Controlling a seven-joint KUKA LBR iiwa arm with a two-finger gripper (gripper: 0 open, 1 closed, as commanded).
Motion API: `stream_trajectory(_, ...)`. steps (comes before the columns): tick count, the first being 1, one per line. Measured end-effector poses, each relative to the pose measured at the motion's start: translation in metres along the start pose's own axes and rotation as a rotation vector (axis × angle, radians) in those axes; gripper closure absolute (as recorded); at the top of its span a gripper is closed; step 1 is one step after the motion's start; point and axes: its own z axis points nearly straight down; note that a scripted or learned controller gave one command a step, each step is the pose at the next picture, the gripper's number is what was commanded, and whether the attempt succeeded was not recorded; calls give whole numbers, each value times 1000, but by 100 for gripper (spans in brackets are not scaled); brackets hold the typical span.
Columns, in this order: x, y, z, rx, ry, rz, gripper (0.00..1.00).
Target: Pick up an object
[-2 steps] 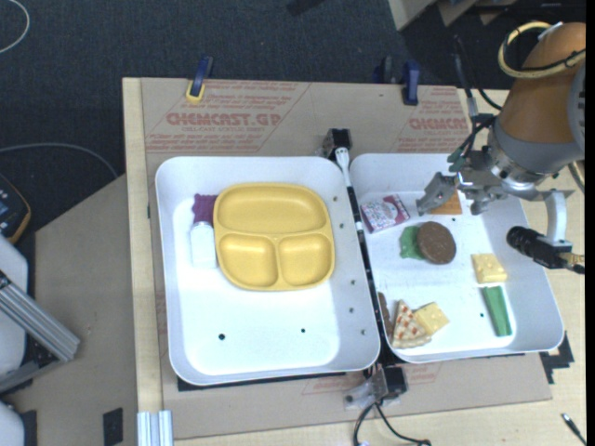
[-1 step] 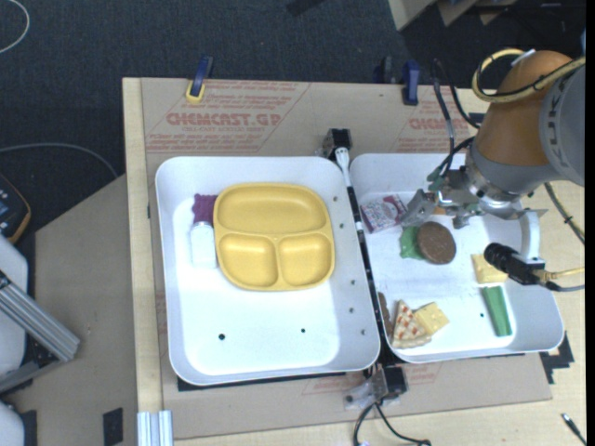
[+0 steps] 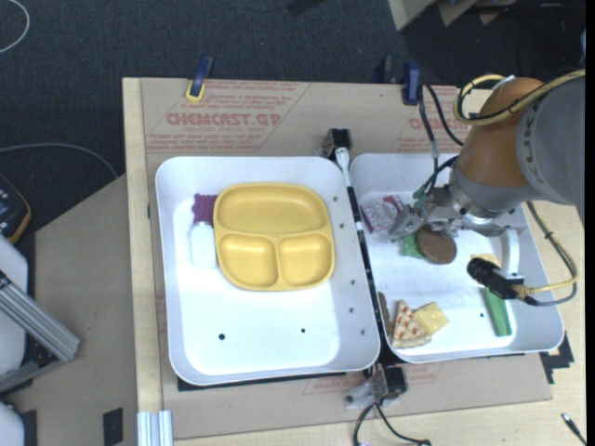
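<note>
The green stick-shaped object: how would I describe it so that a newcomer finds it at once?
Start at the right white bin, the one under the grey arm. Look to its near right corner, where the slim green stick-shaped object lies almost parallel to the bin's right wall. It is the one solid green piece there, unlike the yellow wedge-shaped toy and brown round object.

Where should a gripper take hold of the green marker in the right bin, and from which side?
Across the middle of the green marker, coming from above: it lies flat along the bin floor, long and narrow, so fingers should close across its width.
</note>
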Motion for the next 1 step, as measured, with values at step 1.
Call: stream_trajectory(1,-1,3,-17,-13,-2,2,100)
